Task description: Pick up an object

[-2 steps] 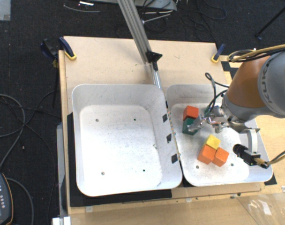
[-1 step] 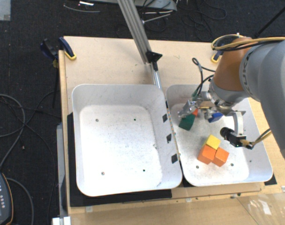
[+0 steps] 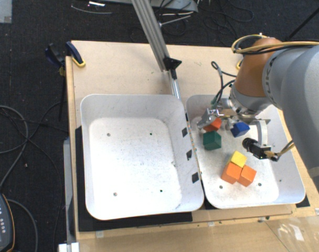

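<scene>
My gripper (image 3: pixel 211 118) is low over the back left part of the right bin (image 3: pixel 285 190). A small red-orange block (image 3: pixel 215 123) lies right at its tip, partly covered by it, and whether it is gripped is unclear. Just in front of that block sits a green cube (image 3: pixel 212 140). A blue block (image 3: pixel 239 129) lies to the right, under the wrist. Nearer the front are a yellow block (image 3: pixel 238 158) and two orange blocks (image 3: pixel 232 172) (image 3: pixel 247 176), all touching.
The left bin (image 3: pixel 96 109) stands beside the right one, their rims meeting at the middle. A metal pole (image 3: pixel 151 28) slants in from the back. Black cables and a connector (image 3: pixel 256 148) hang off the wrist over the right bin.
</scene>
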`<state>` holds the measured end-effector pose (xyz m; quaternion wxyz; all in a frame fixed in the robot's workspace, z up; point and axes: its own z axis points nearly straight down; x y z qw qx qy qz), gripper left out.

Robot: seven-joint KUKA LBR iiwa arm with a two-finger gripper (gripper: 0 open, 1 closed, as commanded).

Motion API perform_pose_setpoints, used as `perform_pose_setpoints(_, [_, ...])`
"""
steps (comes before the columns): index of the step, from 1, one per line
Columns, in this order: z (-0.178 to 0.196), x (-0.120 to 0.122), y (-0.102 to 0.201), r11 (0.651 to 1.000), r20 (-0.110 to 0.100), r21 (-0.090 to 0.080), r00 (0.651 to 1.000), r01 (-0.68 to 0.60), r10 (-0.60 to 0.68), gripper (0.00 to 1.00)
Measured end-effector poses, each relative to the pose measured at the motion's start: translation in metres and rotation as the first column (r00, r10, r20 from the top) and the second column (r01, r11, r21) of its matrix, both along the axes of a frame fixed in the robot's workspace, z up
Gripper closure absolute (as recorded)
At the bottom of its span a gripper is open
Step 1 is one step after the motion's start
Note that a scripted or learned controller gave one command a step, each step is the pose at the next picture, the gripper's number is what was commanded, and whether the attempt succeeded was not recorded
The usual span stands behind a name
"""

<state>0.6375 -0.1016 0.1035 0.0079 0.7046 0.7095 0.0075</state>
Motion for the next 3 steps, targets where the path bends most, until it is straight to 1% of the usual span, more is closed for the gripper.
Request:
perform_pose_setpoints(1, [0.081,-0.006,-0.022,1.000,-0.013,-0.002,1.000,0.008,-0.008,0.00])
perform_pose_setpoints(2, [-0.013,0.030,-0.013,1.000,-0.023,0.000,1.000,0.002,-0.002,0.00])
perform_pose_setpoints(3, [0.003,0.031,-0.014,1.000,-0.018,-0.002,1.000,0.001,-0.001,1.00])
